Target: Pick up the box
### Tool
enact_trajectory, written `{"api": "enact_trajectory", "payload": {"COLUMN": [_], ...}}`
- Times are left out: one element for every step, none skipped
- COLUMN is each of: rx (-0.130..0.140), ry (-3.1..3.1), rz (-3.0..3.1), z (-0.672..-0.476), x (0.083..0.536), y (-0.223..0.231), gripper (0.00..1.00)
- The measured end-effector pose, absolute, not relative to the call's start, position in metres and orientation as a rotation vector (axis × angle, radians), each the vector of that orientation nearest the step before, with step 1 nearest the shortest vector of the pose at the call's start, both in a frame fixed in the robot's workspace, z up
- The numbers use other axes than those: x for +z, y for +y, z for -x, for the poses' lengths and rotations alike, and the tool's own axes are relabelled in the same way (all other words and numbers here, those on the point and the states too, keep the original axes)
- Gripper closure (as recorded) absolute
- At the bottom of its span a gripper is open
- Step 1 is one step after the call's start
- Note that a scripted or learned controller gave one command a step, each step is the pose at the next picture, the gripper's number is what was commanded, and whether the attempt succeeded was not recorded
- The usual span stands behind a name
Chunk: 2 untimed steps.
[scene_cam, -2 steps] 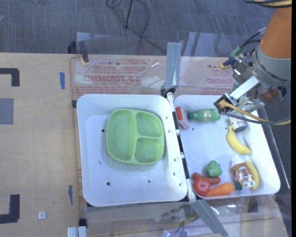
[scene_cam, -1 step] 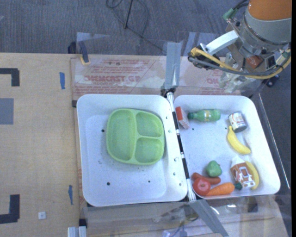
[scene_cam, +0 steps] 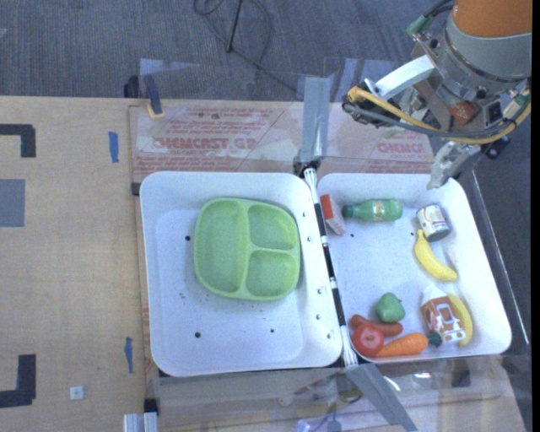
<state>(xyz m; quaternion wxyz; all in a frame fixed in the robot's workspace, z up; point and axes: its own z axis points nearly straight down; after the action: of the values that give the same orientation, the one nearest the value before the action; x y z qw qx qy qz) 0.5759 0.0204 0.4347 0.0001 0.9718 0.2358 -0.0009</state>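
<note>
Box (scene_cam: pixel 332 215), small and red and white, lies against the left wall of the right bin (scene_cam: pixel 485 253) beside a green bottle (scene_cam: pixel 372 210), while the gripper (scene_cam: pixel 445 164) hovers over the far right corner, jaw state unclear.

The grey KUKA arm (scene_cam: pixel 472 59) carries a broad orange band (scene_cam: pixel 494 17) above its wrist. Yellow and black cables (scene_cam: pixel 396 114) loop around the wrist housing beside a white bracket (scene_cam: pixel 405 78). A slim pale-grey metal gripper (scene_cam: pixel 443 169) ends it.

Even, bright overhead light; soft shadows; white bins (scene_cam: pixel 160 253) near overexposed; slight overall softness, small labels unreadable.
</note>
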Motion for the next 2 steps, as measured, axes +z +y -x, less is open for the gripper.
{"api": "enact_trajectory", "payload": {"rx": [-0.003,-0.007], "ry": [0.75,0.652], "rz": [-3.049,-3.074], "z": [-0.577,-0.582], "x": [0.445,0.435], "y": [0.023,-0.031], "gripper": [1.0,1.0]}}
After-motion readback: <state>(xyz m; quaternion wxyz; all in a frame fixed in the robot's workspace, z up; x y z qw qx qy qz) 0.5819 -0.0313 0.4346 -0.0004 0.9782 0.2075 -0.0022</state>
